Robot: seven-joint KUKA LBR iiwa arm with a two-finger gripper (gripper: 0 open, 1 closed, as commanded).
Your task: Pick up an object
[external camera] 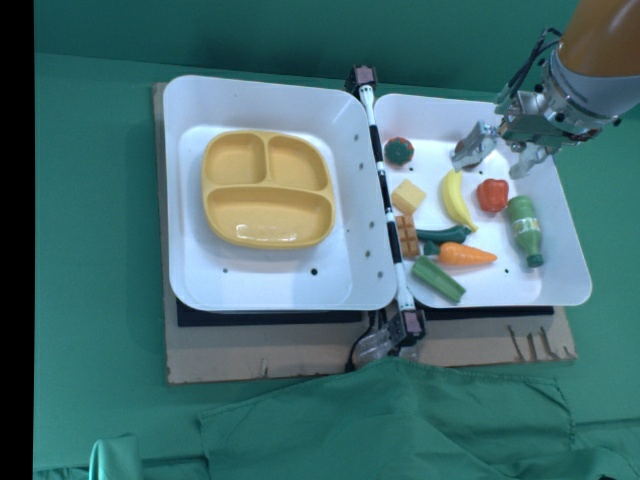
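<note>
Banana (457, 200), carrot (466, 256) and bottle (524, 230) lie in the right bin (570, 288).

A robotics lab bench: green cloth (300, 428) drapes the table, two white bins (190, 268) sit on a cardboard sheet (250, 363), and a grey-orange arm (600, 38) enters from two o'clock over toy food (458, 198).

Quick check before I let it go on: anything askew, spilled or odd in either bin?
Nothing looks spilled or broken. The yellow divided plate sits flat in the left bin. In the right bin, the toy foods lie loosely: banana, carrot, green bottle on its side. The hand hovers above them, fingers spread, holding nothing.
</note>
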